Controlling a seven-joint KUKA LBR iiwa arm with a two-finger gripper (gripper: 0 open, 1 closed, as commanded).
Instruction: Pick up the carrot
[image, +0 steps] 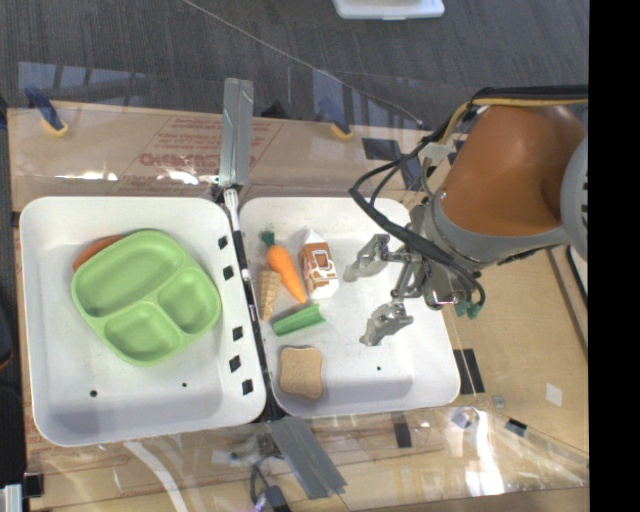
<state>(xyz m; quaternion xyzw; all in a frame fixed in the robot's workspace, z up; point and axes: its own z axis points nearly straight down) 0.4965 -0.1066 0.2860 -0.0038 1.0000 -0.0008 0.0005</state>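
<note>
Nearest us, our claw (378, 292) hangs over the right bin (440, 375) with its two fingers spread apart and nothing between them. To its left we see a small carton (319, 268), then the carrot (284, 270) lying free near the bin's left wall, a green stick (298, 320) below it, and a bread slice (299, 371). We see a green plate (145, 296) in the left bin (40, 400).

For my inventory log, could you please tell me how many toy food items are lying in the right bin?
5, all on its left side: the carrot, a carton beside it, an ice-cream cone, a green piece, and a bread slice nearest the front. None seems hidden.
</note>
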